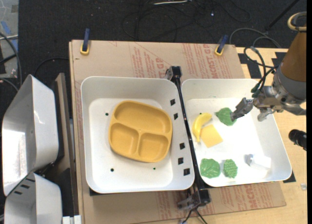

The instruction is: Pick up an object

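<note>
Two shallow white bins were seen side by side on the bench, the left bin (92, 96) carrying a yellow divided tray (140, 131) set near its middle. In the right bin (273, 135) several small items were spread out. A green piece (224, 116) lay toward the bin's twelve o'clock side, and the gripper (240, 111), reaching in from three o'clock, was positioned against this piece's three o'clock edge. Whether the piece was actually between the fingers could not be told, and the spread of the jaws could not be made out either. A curved yellow piece (200, 123) was seen at about nine o'clock of the bin, touching a flat yellow wedge (211, 136) just below it. Two more green pieces (210, 168) (230, 168) sat side by side near six o'clock, and a pale grey-white object (257, 161) lay toward four o'clock.
</note>
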You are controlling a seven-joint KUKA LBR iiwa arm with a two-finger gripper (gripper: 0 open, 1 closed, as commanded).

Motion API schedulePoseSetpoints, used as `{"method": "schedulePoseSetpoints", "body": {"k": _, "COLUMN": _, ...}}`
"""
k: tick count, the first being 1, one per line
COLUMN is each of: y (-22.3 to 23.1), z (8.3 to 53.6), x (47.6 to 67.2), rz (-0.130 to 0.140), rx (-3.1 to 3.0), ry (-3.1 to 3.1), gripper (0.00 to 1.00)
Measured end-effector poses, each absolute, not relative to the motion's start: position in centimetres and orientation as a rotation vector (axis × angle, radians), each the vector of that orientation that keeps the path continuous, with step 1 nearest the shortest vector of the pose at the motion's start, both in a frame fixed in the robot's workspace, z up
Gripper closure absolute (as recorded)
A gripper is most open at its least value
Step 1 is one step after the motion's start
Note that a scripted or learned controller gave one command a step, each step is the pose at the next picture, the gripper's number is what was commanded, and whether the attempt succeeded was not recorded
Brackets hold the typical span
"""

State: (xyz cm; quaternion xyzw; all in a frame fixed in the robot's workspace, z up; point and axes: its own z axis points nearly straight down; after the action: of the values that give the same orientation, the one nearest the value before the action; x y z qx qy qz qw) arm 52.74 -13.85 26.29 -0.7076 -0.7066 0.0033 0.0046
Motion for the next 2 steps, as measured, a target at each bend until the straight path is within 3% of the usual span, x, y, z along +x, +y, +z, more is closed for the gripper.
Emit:
{"method": "schedulePoseSetpoints", "body": {"k": 1, "y": -13.8, "z": 26.8, "x": 52.9, "rz": 0.002, "rx": -2.219, "ry": -2.221, "gripper": 0.0}}
{"method": "schedulePoseSetpoints", "body": {"k": 2, "y": -13.5, "z": 20.5, "x": 52.1, "rz": 0.007, "rx": -2.218, "ry": -2.215, "gripper": 0.0}}
